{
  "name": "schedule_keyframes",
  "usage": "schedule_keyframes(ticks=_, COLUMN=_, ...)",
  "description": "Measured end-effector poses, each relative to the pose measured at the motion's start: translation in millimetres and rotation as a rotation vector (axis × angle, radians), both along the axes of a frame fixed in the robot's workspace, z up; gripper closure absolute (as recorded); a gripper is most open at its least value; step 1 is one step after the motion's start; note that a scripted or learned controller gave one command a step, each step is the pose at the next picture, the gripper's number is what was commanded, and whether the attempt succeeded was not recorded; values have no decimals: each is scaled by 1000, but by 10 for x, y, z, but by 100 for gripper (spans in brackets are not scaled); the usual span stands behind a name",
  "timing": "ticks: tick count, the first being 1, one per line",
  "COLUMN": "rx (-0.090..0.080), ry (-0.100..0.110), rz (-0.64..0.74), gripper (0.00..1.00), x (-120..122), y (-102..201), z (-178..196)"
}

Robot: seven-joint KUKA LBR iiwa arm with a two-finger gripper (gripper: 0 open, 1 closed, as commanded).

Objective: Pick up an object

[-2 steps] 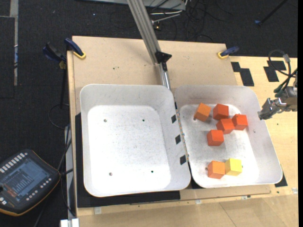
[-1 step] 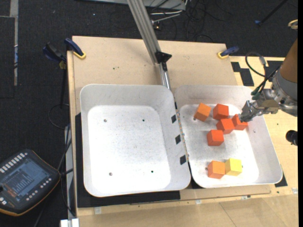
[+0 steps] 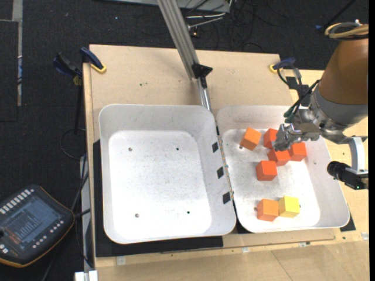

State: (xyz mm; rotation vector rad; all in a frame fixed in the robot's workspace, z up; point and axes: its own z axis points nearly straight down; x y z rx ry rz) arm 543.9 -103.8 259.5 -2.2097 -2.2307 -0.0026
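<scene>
Gripper (image 3: 285,140) low in right bin (image 3: 328,215), over cluster of red cubes (image 3: 281,156); finger state can't tell; orange cube (image 3: 251,139) just left, yellow cube (image 3: 290,205) near front

A: Lighting's pretty even from overhead, bright on the white bins (image 3: 158,122), hardly any hard shadows.

B: Yeah, floor's dark though, and the whole shot's a bit soft and grainy.
</scene>
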Motion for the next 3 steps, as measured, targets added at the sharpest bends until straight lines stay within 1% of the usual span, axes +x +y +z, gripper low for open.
schedule_keyframes(ticks=1, rx=0, ry=1, rz=0, gripper=100, x=-1, y=586, z=-50)
schedule_keyframes(ticks=2, rx=-2, ry=-1, rz=-2, gripper=100, x=163, y=1021, z=-140)
schedule_keyframes(ticks=3, rx=-1, ry=0, rz=0, gripper=100, x=262, y=1653, z=-233)
